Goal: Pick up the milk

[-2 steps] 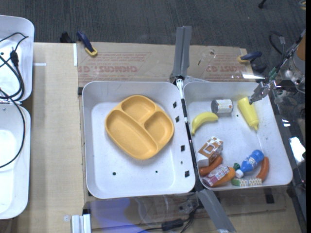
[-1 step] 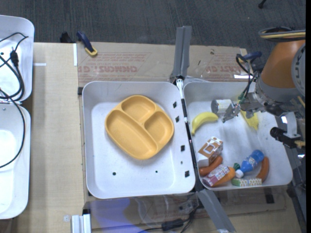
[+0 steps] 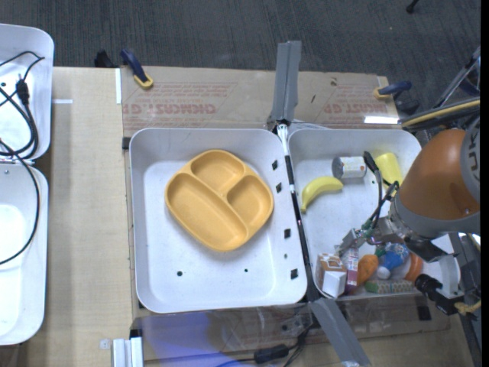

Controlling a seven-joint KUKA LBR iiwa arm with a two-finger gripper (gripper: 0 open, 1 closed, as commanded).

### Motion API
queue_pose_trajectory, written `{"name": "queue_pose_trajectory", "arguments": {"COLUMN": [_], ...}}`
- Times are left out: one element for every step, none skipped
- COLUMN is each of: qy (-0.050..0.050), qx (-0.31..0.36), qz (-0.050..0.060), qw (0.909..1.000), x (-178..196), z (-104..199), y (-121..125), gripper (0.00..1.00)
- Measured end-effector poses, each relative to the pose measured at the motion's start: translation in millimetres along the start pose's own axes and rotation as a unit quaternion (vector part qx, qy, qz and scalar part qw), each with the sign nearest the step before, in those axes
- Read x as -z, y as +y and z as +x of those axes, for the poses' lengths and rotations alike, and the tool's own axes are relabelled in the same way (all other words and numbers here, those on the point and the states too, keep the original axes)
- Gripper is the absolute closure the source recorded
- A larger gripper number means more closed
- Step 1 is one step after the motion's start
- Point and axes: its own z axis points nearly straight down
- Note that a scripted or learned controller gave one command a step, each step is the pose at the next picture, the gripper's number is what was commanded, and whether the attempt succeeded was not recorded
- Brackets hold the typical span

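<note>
The milk (image 3: 331, 274), a small white and orange carton, lies in the right bin (image 3: 328, 216) near its front left corner. My gripper (image 3: 361, 239) hangs low over the cluster of items at the front of that bin, just above and to the right of the carton. The arm's orange band (image 3: 439, 178) and wrist cover the bin's right side. Nothing can be seen held in the gripper.
A banana (image 3: 319, 189), a small silver can (image 3: 349, 167) and a yellow item (image 3: 388, 167) lie at the back of the right bin. An orange fruit (image 3: 368, 267) and a blue item (image 3: 392, 262) crowd beside the milk. A yellow divided plate (image 3: 219, 199) sits in the left bin (image 3: 153, 228).
</note>
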Motion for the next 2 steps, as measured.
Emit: {"name": "queue_pose_trajectory", "arguments": {"qy": [0.000,-0.001], "qx": [-0.002,0.108], "qz": [0.001,0.000], "qw": [1.0000,0.9941], "x": [7.3,100.0], "z": [-0.7,82.2], "y": [-0.1,7.9], "gripper": [1.00,1.00]}}
